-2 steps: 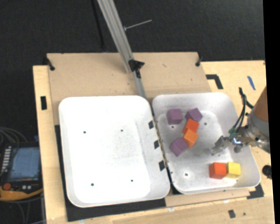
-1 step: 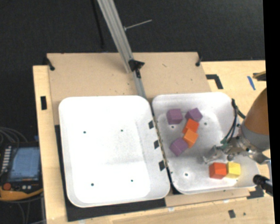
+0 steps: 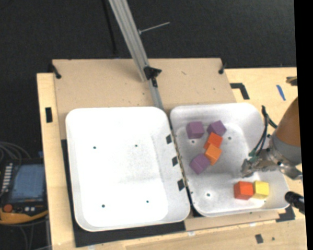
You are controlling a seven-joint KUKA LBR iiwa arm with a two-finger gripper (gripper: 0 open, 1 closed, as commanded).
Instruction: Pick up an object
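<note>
Jaws [image 3: 251,166] over right bin [image 3: 234,112], state indiscernible, red block [image 3: 243,189] and yellow block [image 3: 261,188] just below, no legible writing

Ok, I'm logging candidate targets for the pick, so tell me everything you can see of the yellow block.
The yellow block is a small cube, plain and matte, possibly wood or plastic. It lies flat in the right bin, near the bin's front right corner. Its left side touches a red-orange block of about the same size. The gripper sits just above it in the view, apart from it. The purple and orange blocks lie farther back, well away from it.
</note>
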